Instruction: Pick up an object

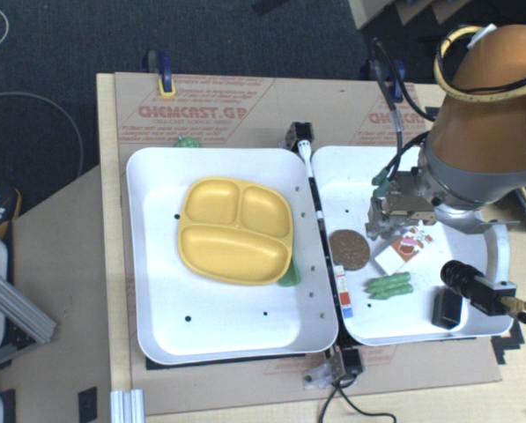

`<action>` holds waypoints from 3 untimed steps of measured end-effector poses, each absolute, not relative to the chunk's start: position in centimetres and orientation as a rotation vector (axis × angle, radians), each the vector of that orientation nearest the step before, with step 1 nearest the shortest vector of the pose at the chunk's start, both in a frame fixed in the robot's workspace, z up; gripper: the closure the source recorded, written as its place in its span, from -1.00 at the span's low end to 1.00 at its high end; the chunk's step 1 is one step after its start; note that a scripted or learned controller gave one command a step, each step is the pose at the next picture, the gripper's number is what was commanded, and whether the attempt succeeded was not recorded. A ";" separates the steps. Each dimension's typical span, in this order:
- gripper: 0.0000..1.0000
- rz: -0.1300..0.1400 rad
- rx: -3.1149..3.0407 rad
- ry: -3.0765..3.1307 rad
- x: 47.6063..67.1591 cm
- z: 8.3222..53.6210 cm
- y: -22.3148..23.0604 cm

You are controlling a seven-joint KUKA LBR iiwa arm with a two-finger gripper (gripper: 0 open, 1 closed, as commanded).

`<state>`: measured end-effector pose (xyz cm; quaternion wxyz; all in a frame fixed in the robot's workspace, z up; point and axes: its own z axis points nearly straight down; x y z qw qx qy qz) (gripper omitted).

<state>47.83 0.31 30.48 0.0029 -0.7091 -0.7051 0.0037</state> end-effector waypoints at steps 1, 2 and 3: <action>1.00 0.009 -2.212 -2.220 47.8 24.1 4.0; 1.00 -0.018 -2.218 -2.233 48.1 34.4 8.2; 1.00 -0.013 -2.216 -2.231 48.0 39.9 12.6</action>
